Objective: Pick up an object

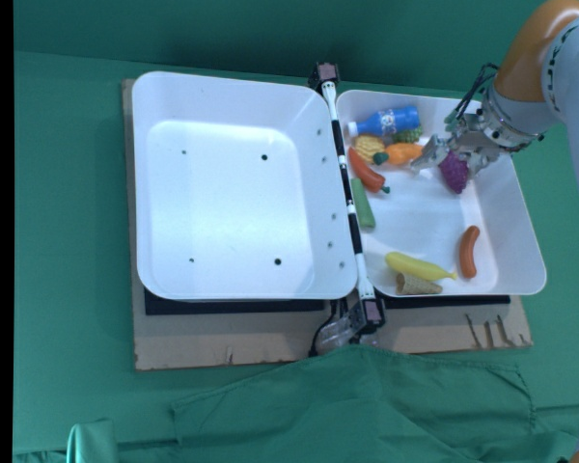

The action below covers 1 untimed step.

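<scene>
At the upper right of the frame, the gripper (451, 154) hangs over the right bin (507, 222), its fingers closed around purple grapes (454, 173) (toy fruit), just right of the carrot (403, 152).

grey arm (571, 66) (orange band), dark cabled wrist.

Bright, even light; soft focus, faint shadows.
</scene>
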{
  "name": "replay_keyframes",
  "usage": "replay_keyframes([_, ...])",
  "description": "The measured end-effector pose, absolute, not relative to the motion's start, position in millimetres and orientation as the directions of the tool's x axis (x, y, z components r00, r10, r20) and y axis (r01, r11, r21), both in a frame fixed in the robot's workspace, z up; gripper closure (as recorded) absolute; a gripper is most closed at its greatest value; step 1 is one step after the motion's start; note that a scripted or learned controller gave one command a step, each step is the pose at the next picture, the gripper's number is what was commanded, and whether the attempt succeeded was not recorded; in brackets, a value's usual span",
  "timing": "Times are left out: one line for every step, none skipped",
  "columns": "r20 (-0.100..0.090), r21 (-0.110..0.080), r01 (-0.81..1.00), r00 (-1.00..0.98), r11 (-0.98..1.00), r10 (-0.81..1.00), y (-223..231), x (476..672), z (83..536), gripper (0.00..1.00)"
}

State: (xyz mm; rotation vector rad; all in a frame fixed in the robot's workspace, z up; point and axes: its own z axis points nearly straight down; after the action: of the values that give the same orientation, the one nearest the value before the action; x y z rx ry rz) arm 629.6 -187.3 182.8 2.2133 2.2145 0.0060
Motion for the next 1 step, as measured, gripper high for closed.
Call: replay_keyframes([0.003, -0.043, 0.999, -0.008, 0.008, 1.000, -189.8, 696.1, 182.6, 0.00])
